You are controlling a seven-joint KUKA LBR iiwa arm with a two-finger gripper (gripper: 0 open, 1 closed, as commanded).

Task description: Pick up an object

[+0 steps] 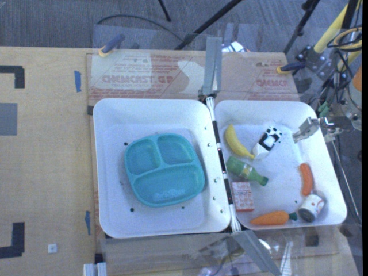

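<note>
The right bin (259, 104) holds a yellow banana (237, 142), a green bottle (246, 171) lying on its side, a black-and-white toy (268, 139), a small red box (242, 196), an orange carrot (270, 218), a red sausage (307, 179) and a small white cup (311, 206). My gripper (306, 129) hangs at the right bin's upper right edge, right of the black-and-white toy and above the sausage. Nothing shows in its grasp.
A teal divided plate (165, 169) lies in the left bin (109, 115). A grey divider bar (212, 68) stands behind the seam between the bins. Cables and stand legs crowd the upper right beyond the bench.
</note>
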